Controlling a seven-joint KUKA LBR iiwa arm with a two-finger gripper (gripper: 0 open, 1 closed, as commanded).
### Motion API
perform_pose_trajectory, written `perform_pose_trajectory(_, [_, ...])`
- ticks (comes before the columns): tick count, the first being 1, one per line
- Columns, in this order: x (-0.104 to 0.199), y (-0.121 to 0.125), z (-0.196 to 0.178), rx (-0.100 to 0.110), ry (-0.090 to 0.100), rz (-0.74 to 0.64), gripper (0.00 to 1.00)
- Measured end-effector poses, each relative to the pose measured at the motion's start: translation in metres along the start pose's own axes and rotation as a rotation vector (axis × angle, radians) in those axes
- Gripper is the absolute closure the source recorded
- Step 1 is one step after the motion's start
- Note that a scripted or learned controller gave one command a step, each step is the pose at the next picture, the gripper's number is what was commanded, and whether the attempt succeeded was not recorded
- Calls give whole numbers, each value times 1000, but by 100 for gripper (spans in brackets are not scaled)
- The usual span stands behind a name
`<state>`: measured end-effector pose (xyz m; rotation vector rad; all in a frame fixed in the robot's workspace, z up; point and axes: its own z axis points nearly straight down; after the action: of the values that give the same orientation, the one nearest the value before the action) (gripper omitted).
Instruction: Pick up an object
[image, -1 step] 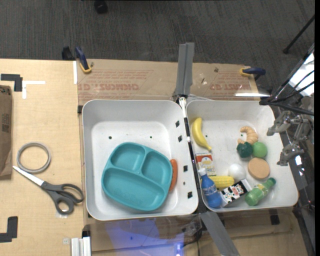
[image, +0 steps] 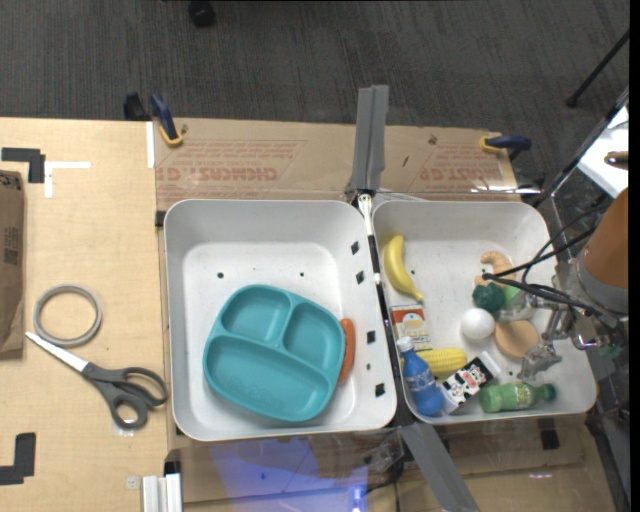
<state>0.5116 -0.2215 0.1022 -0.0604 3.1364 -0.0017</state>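
Note:
The right bin (image: 440, 215) holds several objects: a banana (image: 400, 266), a small carton (image: 410, 325), a corn cob (image: 441, 360), a blue bottle (image: 420, 386), a black-and-white toy (image: 466, 380), a white ball (image: 477, 325), a dark green toy (image: 495, 297), a tan disc (image: 514, 340) and a green bottle (image: 516, 397). My gripper (image: 543, 358) hangs low over the bin's right side, just right of the tan disc and above the green bottle. Nothing shows as held in it.
The left bin (image: 260, 225) carries a teal divided plate (image: 275, 352) with an orange carrot (image: 347, 350) at its right edge. Left of the bins, scissors (image: 105, 380) and a tape roll (image: 67, 313) lie on the bench. Black cables (image: 540, 262) trail over the right bin's far corner.

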Motion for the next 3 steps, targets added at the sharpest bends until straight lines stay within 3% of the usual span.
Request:
perform_pose_trajectory(1, [-38, 79, 10, -1, 1, 44, 0])
perform_pose_trajectory(2, [-86, 31, -62, 1, -2, 59, 0])
perform_pose_trajectory(3, [-115, 26, 10, 0, 0, 129, 0])
